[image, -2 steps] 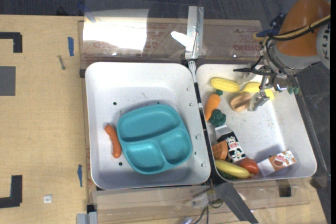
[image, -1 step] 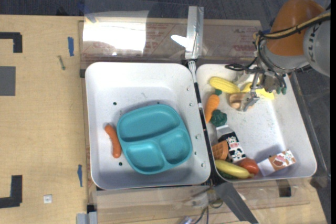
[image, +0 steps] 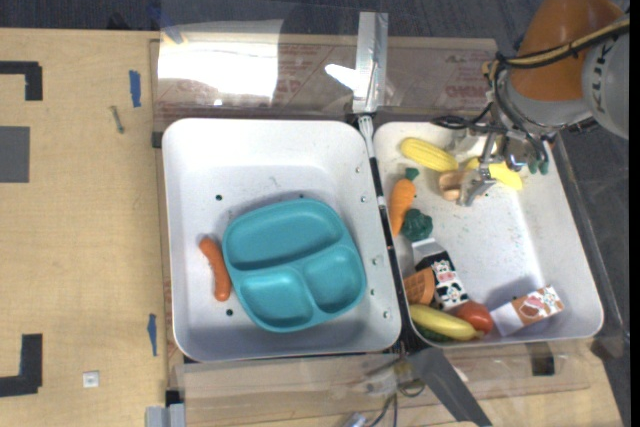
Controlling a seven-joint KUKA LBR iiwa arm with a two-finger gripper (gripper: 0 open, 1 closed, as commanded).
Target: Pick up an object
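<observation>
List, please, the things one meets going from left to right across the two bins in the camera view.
Orange sausage → teal divided plate → carrot → yellow corn → gripper → small carton.

The two shallow white plastic bins (image: 190, 305) are looking smooth and faintly glossy. The teal three-compartment plastic tray (image: 293, 263) at lower centre is showing a soft sheen. The pale wooden bench top (image: 75, 215) at left is appearing matt. A clear plastic sheet (image: 225, 65) at upper centre is glaring brightly.
</observation>
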